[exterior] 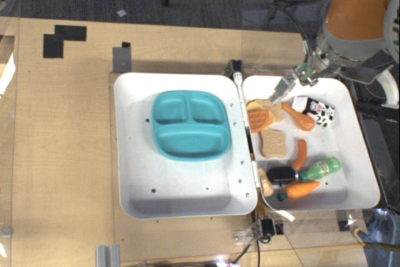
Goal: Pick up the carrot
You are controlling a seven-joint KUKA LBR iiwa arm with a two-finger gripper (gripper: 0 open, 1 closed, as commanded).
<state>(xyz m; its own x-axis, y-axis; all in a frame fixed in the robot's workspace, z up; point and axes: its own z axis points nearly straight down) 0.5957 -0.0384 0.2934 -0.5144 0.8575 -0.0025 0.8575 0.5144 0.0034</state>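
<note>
My arm [359,6] is reaching in from three o'clock and hanging over the upper part of the right bin [359,153], with my tool [279,92] pointing down toward eight o'clock. The tool's tip is sitting just above a waffle-like piece [259,115] near the bin's upper left corner; I cannot tell how far the tool is open, and I am seeing nothing caught in it.

The carrot [301,191] is lying on its side at the six o'clock end of the right bin, its green top pointing toward nine o'clock, well apart from my tool. Just above it, at twelve o'clock from it, a green bottle [322,168] is lying on its side, and a black object [280,174] is resting at ten o'clock from the carrot. A slice of bread [274,144] is lying near the bin's middle, with a thin orange sausage-like piece [301,154] at three o'clock from it. Another orange piece [299,118] is lying at the upper middle, beside a small black-and-white carton [319,112].

The left bin [134,191] is holding a teal divided plate [190,124], lying flat. Both bins are sitting side by side on the wooden worktop [56,166].
</note>
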